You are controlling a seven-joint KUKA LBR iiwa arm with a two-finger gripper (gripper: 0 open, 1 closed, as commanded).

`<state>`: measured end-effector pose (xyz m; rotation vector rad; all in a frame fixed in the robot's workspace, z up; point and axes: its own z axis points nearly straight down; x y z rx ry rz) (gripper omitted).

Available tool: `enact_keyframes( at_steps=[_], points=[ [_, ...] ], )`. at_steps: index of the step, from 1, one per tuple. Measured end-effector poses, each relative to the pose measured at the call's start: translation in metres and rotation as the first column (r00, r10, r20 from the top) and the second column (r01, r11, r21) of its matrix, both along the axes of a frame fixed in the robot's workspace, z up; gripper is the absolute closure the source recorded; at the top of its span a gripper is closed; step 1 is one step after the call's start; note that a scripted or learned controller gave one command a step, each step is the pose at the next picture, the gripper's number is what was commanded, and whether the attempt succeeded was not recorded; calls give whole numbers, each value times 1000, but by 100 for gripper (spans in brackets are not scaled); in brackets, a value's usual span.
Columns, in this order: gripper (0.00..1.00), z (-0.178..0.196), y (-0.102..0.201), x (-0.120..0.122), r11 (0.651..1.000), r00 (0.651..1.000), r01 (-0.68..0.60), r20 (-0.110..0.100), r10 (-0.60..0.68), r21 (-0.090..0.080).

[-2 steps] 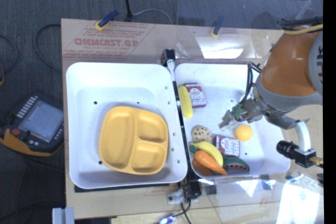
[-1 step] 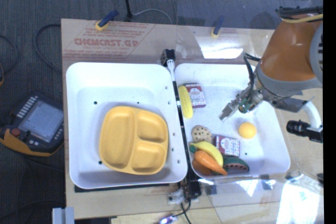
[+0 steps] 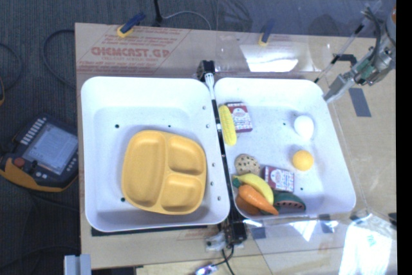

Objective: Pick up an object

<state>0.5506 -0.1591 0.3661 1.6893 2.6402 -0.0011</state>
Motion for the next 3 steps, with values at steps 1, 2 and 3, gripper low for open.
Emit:
enact_keyframes(
  at_steps=[1, 2, 3],
  points=[
    [100, -83, 54, 25, 1000, 999, 31, -7, -31, 4],
    [100, -127, 101, -12, 974, 974, 228, -7, -228, 4],
    [100, -128, 109, 5, 986, 986, 169, -6, -169, 3]
  ],
)
